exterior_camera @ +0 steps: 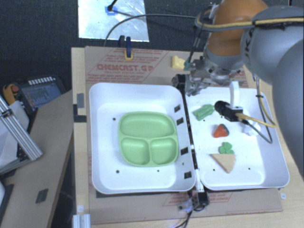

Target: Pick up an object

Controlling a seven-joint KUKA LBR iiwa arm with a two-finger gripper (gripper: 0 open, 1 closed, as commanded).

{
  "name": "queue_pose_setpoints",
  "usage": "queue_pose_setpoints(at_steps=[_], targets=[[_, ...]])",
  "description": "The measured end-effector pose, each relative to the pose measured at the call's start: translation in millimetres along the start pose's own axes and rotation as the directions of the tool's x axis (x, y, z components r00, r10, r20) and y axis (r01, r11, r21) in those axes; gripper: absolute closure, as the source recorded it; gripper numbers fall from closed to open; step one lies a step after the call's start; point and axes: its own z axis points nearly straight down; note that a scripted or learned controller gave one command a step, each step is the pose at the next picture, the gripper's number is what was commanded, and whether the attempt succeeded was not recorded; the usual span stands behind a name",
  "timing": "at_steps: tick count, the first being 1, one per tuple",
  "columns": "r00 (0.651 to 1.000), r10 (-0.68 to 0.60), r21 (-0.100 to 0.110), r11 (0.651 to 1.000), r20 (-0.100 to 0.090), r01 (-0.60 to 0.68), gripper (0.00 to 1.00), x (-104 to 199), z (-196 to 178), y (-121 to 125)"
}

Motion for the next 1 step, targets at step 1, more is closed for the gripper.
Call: queue_pose_setpoints(at_steps=[1], targets=[[1.0, 0.0, -0.001, 1.0, 0.0, 0.0, 1.0, 50.9, -5.5, -1.8]])
